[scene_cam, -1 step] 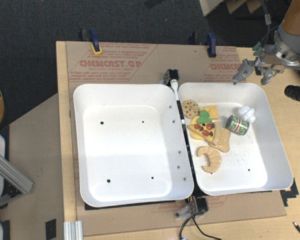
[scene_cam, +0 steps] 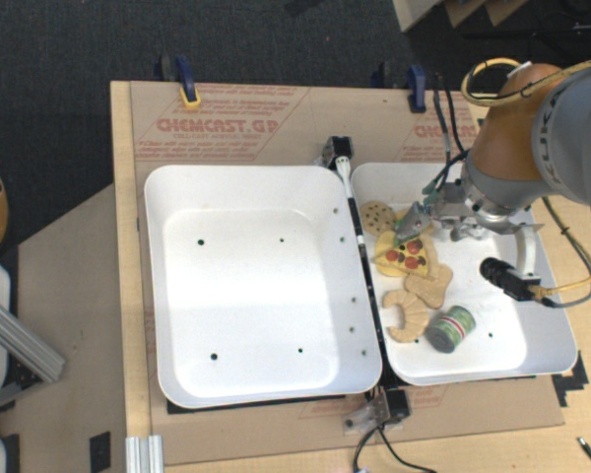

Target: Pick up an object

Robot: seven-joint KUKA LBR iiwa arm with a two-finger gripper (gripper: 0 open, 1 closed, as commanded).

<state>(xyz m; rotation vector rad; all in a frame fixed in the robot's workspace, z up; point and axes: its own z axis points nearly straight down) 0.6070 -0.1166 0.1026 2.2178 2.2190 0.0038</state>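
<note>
I see my gripper low in the right bin, just above the pizza slice; whether it has closed on anything I cannot tell; the slice looks light, flat and stiff, best pinched across an edge; cookie, biscuit pieces and green can lie nearby.

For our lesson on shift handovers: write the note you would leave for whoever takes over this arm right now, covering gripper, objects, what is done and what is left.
Gripper: low in the right bin, over the pile's upper end; whether it is open or shut cannot be made out.
Objects, all in the right bin: round cookie, pizza slice, two tan pieces, green can on its side.
Left bin: plain white floor.
Done: arm is down at the pile.
Left: nothing is seen lifted; a grasp must be confirmed and raised.
</note>
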